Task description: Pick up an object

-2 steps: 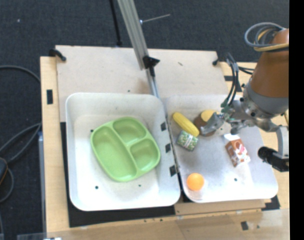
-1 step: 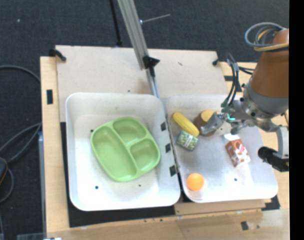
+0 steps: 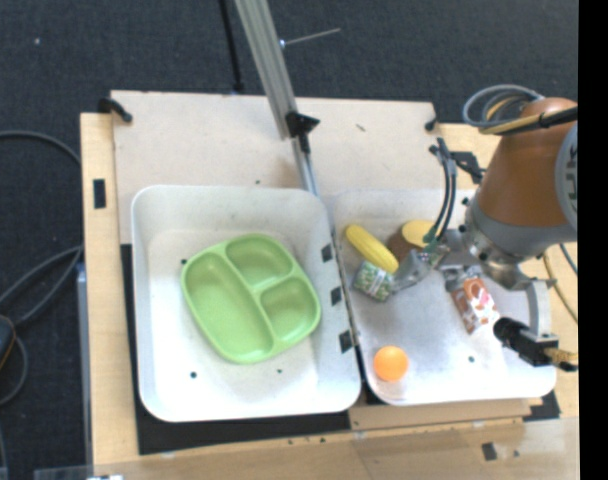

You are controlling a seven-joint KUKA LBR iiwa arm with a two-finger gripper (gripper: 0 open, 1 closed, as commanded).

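In the right bin (image 3: 434, 383), a yellow banana (image 3: 370, 247) lies near the left wall. Just below it sits a small green and silver can (image 3: 375, 281). My gripper (image 3: 420, 266) is low in the bin, right beside that can on its right side; I see nothing clearly held in it. A yellow round object (image 3: 418, 232) and a brown piece (image 3: 399, 241) lie just behind the gripper. An orange ball (image 3: 390, 364) rests near the front edge. Under the wrist lies a red and white packet (image 3: 474, 304).
The left bin (image 3: 159, 378) holds a green divided plate (image 3: 251, 295). A slanted metal post (image 3: 269, 53) rises from the bench behind the bins. The arm's orange band (image 3: 529, 168) hangs over the right bin's right side.
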